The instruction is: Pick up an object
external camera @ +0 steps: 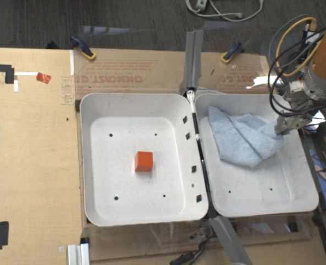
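A crumpled light blue cloth [244,137] lies in the upper half of the right bin [295,197]. An orange-red cube [144,161] sits near the middle of the left bin [102,203]. My gripper [284,127] hangs at the right bin's right side, its tip right at the cloth's right edge. The arm's grey wrist with its orange band and looped cables rises above it at the frame's right.
A grey divider bar [192,65] runs between the bins. Blue and yellow clamps [83,47] hold the cardboard behind them. A wooden board [25,148] spreads to the left, with a small red piece [43,78] on it.
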Controlling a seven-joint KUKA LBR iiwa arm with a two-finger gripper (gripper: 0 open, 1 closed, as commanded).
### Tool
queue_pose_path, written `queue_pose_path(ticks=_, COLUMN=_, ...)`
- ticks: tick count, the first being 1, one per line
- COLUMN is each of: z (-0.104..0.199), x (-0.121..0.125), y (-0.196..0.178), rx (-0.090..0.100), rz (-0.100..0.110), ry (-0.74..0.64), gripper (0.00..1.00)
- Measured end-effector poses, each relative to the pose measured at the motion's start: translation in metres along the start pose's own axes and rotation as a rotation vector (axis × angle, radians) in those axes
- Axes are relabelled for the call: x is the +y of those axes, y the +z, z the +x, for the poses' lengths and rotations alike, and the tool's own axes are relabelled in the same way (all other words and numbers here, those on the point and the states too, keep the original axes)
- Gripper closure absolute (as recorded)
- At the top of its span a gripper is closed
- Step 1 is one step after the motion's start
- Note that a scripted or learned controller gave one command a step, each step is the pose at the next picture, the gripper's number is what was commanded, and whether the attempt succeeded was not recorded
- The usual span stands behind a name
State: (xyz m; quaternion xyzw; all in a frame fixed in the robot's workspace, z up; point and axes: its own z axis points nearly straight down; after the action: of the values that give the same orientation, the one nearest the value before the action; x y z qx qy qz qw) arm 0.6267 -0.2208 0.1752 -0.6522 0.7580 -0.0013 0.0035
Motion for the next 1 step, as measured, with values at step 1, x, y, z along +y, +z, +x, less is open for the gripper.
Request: queue_pose_path(ticks=1, z=-0.0010, x=-0.0039, y=-0.0228, rx=-0.002, rz=-0.003, ry=-0.364, gripper=1.00)
